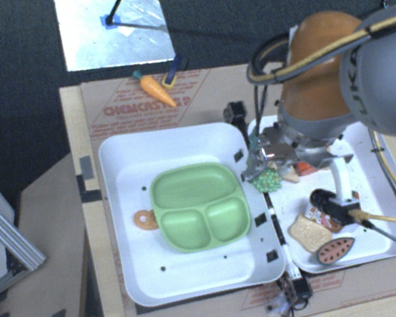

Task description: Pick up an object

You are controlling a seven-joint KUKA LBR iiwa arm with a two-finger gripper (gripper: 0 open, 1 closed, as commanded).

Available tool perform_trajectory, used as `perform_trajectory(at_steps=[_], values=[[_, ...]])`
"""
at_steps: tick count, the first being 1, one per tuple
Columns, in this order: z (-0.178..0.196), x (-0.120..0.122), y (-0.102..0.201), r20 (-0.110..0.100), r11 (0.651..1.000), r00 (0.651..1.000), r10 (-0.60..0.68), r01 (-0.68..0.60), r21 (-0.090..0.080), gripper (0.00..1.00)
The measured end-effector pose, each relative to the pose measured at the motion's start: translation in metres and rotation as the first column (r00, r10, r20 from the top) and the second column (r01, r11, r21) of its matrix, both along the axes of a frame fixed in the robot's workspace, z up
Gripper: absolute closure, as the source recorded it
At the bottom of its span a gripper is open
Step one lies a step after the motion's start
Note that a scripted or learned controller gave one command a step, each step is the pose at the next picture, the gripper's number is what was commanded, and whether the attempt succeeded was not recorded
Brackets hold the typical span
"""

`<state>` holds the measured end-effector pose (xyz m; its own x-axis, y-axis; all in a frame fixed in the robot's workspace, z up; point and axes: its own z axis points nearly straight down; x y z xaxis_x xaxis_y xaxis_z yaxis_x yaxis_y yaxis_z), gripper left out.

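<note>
A small brown ring point(146, 220) lies on the floor of the left bin point(120, 167), just beside the left edge of a green plate point(198, 206) (three compartments), which sits in the middle of that bin. Beyond the bins, a carrot point(157, 91) lies on the cardboard point(201, 89). The gripper point(264, 156) hangs over the left edge of the right bin point(370, 178), by the wall between the two bins. How wide it stands, or whether it has hold of anything, cannot be told. A green piece point(267, 179) lies close below it in the view, with a red piece point(304, 168) near on the right. Toward the front lies a toast point(309, 232), with a brown leaf point(336, 249) just beside it. The arm point(389, 84) covers the bin's far right.
</note>
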<state>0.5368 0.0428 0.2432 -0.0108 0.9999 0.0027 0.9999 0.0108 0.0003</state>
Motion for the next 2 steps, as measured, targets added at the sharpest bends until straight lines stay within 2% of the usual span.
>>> perform_trajectory(at_steps=[1, 2], values=[[-0.01, -0.01, 0.052, -0.001, 1.0, 1.0, -0.001, 0.001, 0.0, 1.0], [-0.015, -0.013, 0.039, 0.0, 1.0, 1.0, -0.011, 0.011, -0.003, 1.0]])
